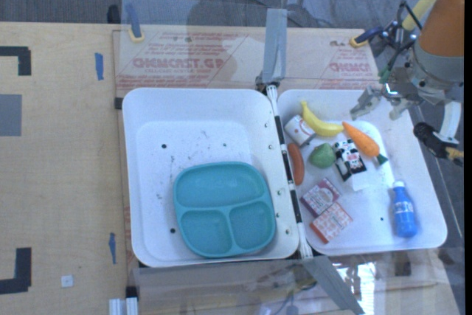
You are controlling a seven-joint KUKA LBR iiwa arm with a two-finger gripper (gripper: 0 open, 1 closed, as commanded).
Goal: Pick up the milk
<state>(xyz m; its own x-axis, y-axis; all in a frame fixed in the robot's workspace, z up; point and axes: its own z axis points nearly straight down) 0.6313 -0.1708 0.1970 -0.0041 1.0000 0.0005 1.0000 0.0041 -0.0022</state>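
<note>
White-and-black carton: the milk (pixel 349 158), cow-patterned, lies tilted near the middle of the right bin (pixel 428 232).
Close neighbours: a carrot (pixel 361 139) touches its upper edge; a green vegetable (pixel 321 155) sits just to its left; a white slab seems to lie under its lower end.
Further out: a banana (pixel 320 122), a small can (pixel 298 130), a sausage (pixel 296 162), two red-and-white boxes (pixel 329 212) and a blue bottle (pixel 403 209).
Left bin: a teal divided tray (pixel 223 208).
Gripper: the gripper (pixel 380 102) hangs over the bin's upper right corner, fingers spread apart, holding nothing, well apart from the carton.
Step in hand: approach, by my reading.
Doing it well: come down square over the carton, fingers across its narrow sides, away from the carrot, so the neighbour is not pinched too.
</note>
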